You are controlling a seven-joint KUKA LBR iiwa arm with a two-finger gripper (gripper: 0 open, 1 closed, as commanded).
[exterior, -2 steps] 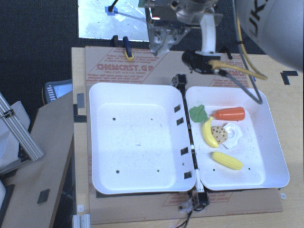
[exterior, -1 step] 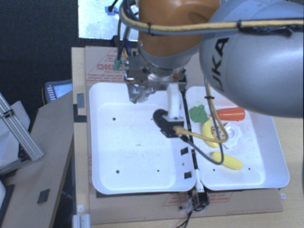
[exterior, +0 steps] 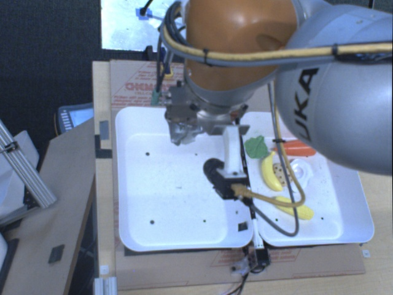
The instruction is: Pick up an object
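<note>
Hanging over the 12 o'clock part of the left bin (exterior: pixel 153 189), the gripper (exterior: pixel 181 129) sits under the bulky wrist, and I cannot tell whether it is spread or closed; nothing shows in its grasp. The floor of that bin looks bare beneath it, so the likely things to pick lie in the right bin (exterior: pixel 344 223), at about 4 o'clock from the gripper. Nearest is a banana (exterior: pixel 268 172), lying flat with its curve bowed toward 9 o'clock. A green leaf (exterior: pixel 256 146) lies just beside its 12 o'clock end and a carrot (exterior: pixel 299 148) at about 1 o'clock from it. The banana looks like a toy: probably light, stiff and smooth-skinned, so it may slide or roll out of a loose pinch. The best hold seems to be across its thick middle, squeezing the two long sides, not the tapered tips. The leaf looks thin and limp and would be hard to pinch off the floor. The carrot seems stiff and narrow, best taken across its middle.
</note>
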